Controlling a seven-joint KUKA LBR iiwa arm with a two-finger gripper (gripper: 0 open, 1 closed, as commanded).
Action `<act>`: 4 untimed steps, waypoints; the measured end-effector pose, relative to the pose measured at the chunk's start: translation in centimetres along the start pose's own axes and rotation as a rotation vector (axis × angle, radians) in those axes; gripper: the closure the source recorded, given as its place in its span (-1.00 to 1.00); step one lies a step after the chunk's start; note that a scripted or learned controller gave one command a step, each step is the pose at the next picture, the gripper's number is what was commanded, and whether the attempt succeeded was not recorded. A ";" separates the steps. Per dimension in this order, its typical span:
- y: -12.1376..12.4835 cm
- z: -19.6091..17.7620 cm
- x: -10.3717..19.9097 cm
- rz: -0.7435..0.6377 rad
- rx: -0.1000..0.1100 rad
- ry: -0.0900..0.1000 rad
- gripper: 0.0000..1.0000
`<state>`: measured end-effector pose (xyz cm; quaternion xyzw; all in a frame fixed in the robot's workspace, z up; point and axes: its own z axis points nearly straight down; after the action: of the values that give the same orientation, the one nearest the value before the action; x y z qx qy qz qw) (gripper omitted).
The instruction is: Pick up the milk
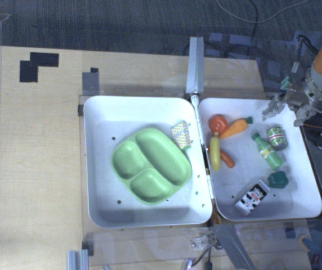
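The fingers of your gripper (pixel 287 107) stand spread apart with nothing between them, hanging over the upper right rim of the right bin (pixel 312 176). Your milk (pixel 252 198), a small black-and-white carton, lies on its side near that bin's front edge, with bare white floor to its left and toward the front wall. Just beside it to the upper right sits a dark green block (pixel 277 179), and above that a green bottle (pixel 268 151) and a small can (pixel 276 137) crowd the gripper's side. A tomato (pixel 217 122), carrot (pixel 234 128), corn cob (pixel 214 151) and sausage (pixel 226 160) sit well apart along the dividing wall. The left bin (pixel 96 151) holds a green plate (pixel 152 165) and a patterned packet (pixel 181 134)
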<state>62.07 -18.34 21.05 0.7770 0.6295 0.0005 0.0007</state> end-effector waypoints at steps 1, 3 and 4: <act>0.0 0.0 0.0 0.000 0.000 0.000 -1.00; -14.3 12.2 4.6 0.016 -0.008 0.002 -1.00; -9.1 7.1 5.7 0.055 0.000 0.001 -1.00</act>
<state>54.34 -10.89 13.91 0.7941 0.6078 0.0008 0.0006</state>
